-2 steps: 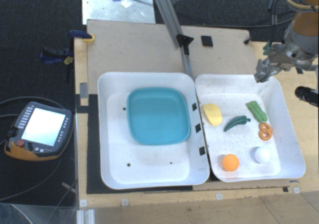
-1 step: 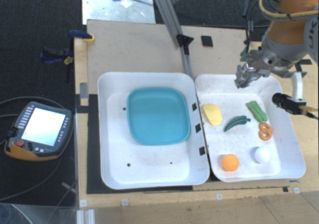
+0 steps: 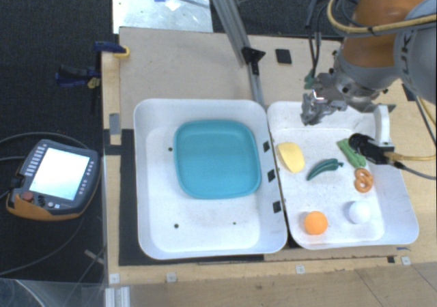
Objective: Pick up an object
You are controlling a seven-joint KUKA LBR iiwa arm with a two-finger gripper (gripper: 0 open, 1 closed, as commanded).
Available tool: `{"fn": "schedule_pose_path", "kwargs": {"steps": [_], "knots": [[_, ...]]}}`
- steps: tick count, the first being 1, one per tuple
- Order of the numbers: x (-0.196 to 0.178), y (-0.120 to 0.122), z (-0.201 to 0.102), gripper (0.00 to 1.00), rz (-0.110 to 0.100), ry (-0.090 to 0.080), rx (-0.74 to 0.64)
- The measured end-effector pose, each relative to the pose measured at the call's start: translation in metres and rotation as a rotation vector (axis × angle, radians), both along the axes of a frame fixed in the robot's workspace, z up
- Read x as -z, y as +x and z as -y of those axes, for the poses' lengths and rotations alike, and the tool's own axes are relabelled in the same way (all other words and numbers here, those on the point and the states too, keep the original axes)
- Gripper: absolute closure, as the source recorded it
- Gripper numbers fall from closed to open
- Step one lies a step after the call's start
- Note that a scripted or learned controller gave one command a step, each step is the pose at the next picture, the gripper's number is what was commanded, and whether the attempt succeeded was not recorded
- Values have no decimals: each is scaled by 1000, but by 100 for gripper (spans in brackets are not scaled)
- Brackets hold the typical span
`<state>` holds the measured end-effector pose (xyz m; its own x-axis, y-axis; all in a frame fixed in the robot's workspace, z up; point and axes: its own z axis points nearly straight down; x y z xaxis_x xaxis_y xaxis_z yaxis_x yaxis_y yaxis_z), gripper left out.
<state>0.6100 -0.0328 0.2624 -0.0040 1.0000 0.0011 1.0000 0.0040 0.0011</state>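
Tan board forms the tabletop (image 3: 184, 60), set on dark carpet, and carries two white bins. The left bin (image 3: 153, 230) holds a teal plate (image 3: 217, 158). The right bin (image 3: 396, 227) holds a yellow object (image 3: 291, 157), a green pepper (image 3: 323, 168), an orange ball (image 3: 315, 222), a white ball (image 3: 358, 212) and a pretzel (image 3: 363, 180). The gripper (image 3: 313, 113) hangs over that bin's far edge, above the yellow object; its finger spread cannot be determined.
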Motion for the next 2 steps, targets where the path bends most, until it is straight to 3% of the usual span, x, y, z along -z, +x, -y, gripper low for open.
{"fn": "schedule_pose_path", "kwargs": {"steps": [2], "knots": [[8, -11, -101, 100, 0, 0, -1]]}}
